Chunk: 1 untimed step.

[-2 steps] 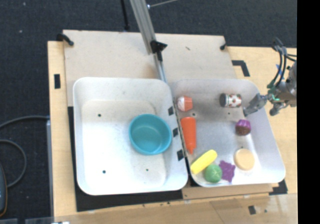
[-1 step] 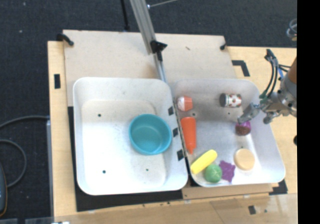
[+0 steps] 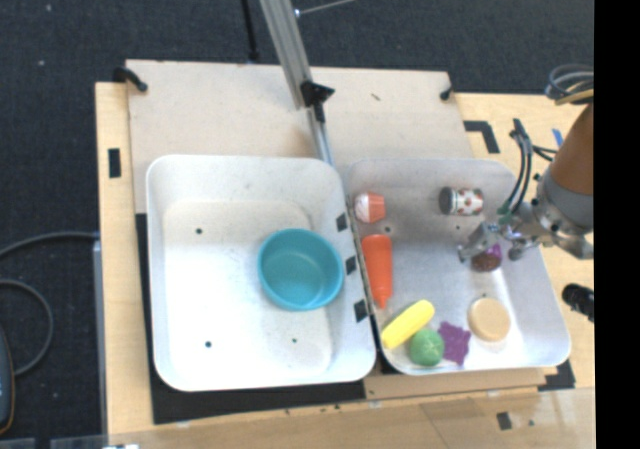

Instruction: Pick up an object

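My gripper [image 3: 488,245] hangs low over the right part of the right bin [image 3: 545,309], reaching in from the right. Its fingers stand open, spread to either side of a small dark maroon object [image 3: 487,260] that rests on the bin floor between them. A small can [image 3: 461,201] lies just up and left of the gripper. A tan round disc [image 3: 490,319] sits below it. Further left lie an orange carrot [image 3: 377,268] and an orange-and-white ball [image 3: 369,207].
A yellow banana [image 3: 408,324], a green ball [image 3: 427,347] and a purple piece [image 3: 455,342] crowd the right bin's front. The left bin [image 3: 180,237] holds a blue bowl [image 3: 300,269]. A metal pole [image 3: 285,27] rises behind the bins.
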### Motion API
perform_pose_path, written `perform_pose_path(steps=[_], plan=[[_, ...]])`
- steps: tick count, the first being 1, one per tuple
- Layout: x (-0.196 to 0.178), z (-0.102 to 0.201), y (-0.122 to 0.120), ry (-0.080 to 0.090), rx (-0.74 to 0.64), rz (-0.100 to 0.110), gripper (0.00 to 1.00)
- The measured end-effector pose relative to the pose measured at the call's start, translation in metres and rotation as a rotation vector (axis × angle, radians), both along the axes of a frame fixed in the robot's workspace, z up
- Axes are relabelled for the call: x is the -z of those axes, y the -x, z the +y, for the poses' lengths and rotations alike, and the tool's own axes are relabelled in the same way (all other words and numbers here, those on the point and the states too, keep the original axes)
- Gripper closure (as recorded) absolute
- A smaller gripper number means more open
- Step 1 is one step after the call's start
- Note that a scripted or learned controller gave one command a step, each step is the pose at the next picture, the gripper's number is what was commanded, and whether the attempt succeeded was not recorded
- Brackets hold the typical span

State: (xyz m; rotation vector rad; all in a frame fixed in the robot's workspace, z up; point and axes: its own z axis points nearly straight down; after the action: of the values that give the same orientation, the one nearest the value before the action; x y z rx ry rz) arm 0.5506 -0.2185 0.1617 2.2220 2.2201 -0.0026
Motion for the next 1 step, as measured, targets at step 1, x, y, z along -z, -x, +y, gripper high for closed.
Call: perform_pose_path(steps=[1], plan=[[0.0585, -0.0059, 0.0088, 0.000, 0.001, 0.004, 0.00]])
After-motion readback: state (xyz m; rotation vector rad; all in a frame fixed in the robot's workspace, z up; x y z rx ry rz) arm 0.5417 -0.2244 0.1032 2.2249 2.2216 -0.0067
